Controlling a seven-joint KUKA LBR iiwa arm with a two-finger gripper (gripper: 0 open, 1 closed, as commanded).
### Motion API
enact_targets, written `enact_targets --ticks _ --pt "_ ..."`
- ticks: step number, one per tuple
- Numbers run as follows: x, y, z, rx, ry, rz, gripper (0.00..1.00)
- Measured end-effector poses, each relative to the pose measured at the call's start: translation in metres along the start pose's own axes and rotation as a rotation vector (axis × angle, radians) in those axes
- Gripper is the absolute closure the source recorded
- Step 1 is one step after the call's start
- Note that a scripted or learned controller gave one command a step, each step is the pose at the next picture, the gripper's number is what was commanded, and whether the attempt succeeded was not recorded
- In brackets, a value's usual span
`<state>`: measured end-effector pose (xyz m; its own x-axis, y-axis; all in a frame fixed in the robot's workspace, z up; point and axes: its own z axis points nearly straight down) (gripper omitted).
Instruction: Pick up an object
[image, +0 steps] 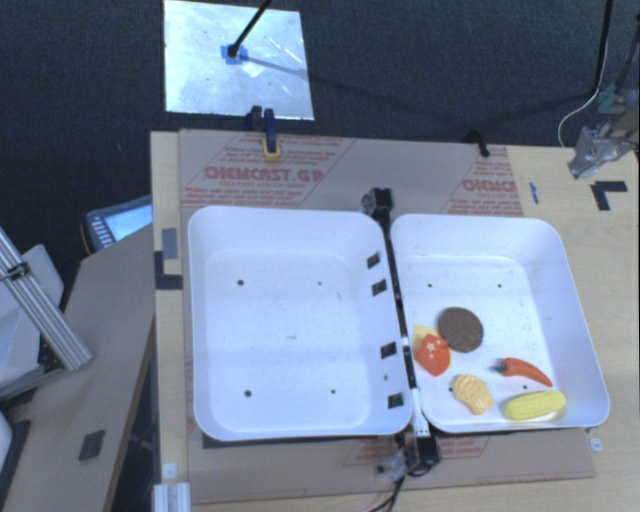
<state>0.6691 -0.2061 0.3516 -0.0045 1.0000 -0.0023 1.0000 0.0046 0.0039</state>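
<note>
Gripper (598, 150) up beyond the far right corner of the right bin (566, 262), wide or narrow impossible to tell. Inside that bin, toward its near side: brown disc (461, 329), red piece (432, 354), orange lump (473, 394), red pepper (526, 371), yellow corn (534, 405).

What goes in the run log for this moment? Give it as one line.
gripper: upper right, outside bins | right bin: brown disc, red-orange piece, chili, two yellow items | pick: not started
</note>
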Motion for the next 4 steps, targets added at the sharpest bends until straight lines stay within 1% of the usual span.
enact_targets --ticks 1,2,3,4 --pt "0.0 0.0 -0.003 0.0 0.0 0.0 1.0" --pt "0.0 0.0 -0.063 -0.005 -0.001 -0.002 1.0" --pt "0.0 0.0 -0.104 -0.004 0.0 -0.003 1.0" --pt "0.001 -0.001 -0.001 0.01 0.003 0.003 1.0"
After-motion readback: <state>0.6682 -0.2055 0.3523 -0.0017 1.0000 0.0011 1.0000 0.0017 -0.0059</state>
